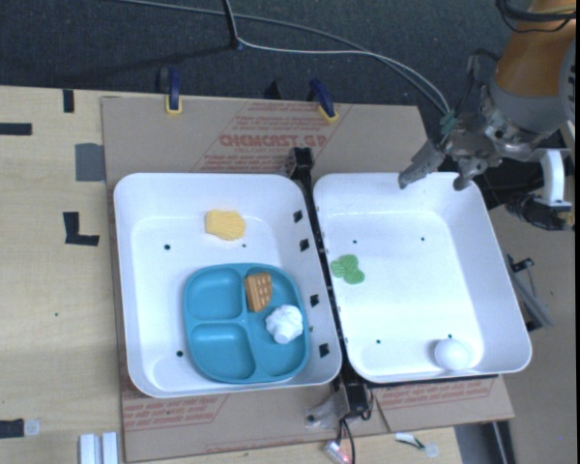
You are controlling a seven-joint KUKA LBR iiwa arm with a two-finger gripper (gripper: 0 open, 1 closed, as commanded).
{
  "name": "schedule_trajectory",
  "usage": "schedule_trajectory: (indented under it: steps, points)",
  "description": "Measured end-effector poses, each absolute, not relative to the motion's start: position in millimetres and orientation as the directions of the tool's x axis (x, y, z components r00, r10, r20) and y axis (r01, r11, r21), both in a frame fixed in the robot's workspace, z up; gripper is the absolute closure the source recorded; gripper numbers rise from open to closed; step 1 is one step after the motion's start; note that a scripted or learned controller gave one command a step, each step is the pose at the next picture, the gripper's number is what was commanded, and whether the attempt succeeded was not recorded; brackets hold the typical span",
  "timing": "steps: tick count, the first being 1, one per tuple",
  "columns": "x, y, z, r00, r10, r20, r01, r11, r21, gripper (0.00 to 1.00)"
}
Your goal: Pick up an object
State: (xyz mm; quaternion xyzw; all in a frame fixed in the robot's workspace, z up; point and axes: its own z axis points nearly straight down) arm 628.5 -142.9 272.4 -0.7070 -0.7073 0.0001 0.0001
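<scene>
My gripper [435, 177] hangs open over the far rim of the right bin [483, 259], its two dark fingers spread apart with nothing between them. In that bin lie a small green object [347, 270] near the left wall and a white ball [453, 354] at the near right corner. The left bin [145, 240] holds a yellow piece [226, 224] and a blue divided tray [217, 341]. On the tray rest a brown waffle-like piece [258, 291] and a white crumpled object [284, 324].
Both bins sit on a cardboard sheet [251, 138] held by two clamps [172, 93] at the back. A thin cable [271, 37] runs across the dark floor behind. Black clips [300, 162] join the bins along the middle divider.
</scene>
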Motion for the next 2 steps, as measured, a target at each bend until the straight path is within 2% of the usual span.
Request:
schedule_trajectory:
  steps: [1,2]
  points:
    - [628.6,-142.5,282.5,-0.001,1.0,0.0,1.0,0.001,0.0,1.0]
    - [628.5,-142.5,282.1,-0.001,1.0,0.0,1.0,0.001,-0.001,0.0]
